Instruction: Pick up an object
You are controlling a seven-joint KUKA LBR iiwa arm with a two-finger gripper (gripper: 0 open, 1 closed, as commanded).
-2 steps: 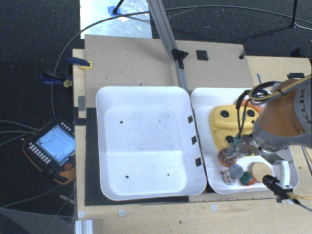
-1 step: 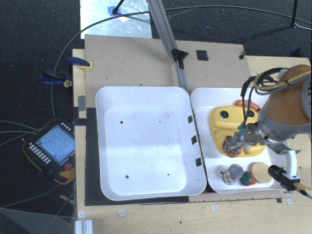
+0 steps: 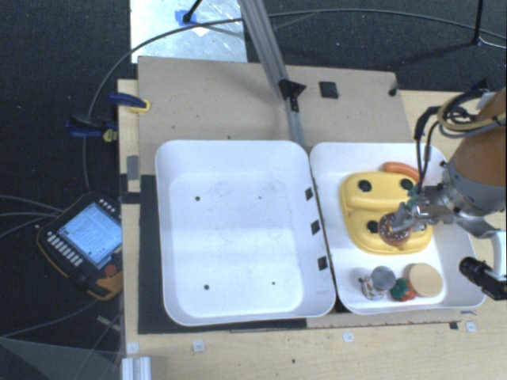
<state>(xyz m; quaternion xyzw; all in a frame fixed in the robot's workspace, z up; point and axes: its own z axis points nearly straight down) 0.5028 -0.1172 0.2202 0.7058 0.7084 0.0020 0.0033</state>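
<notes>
In the right bin (image 3: 451, 287) lies a large yellow object (image 3: 372, 204) with black dots. An orange piece (image 3: 400, 169) peeks out behind its far edge. Near the bin's front wall sit a tan disc (image 3: 425, 279), a small grey object (image 3: 383, 276) and a red and green piece (image 3: 402, 292). My gripper (image 3: 398, 226) reaches in from the right and is down over the near end of the yellow object, at a dark brownish ring-like thing (image 3: 390, 228). Whether anything is between its tips is too small to make out.
The left bin (image 3: 170, 212) stands next to the right one, joined by black clips. A grey pole (image 3: 265, 38) slants across the back of the bench. A teach pendant (image 3: 83, 240) lies off the bench to the left. Cables cross the dark floor.
</notes>
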